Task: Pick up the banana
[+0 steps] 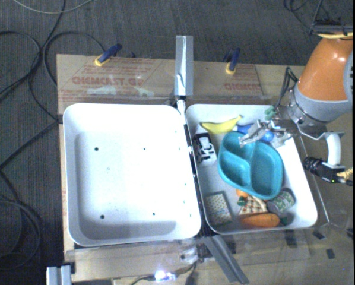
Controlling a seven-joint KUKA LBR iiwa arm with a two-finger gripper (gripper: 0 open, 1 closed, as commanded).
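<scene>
The yellow banana lies at the far end of the right bin, close to the wall between the two bins, with its tip almost touching the top edge of the blue dish. The gripper sits just to the right of the banana, over the far rim of the blue dish, and nothing yellow is seen between its metal fingers. The picture is too blurry to tell if the gripper is spread or pressed together, and an orange carrot lies at the near end of the same bin.
</scene>
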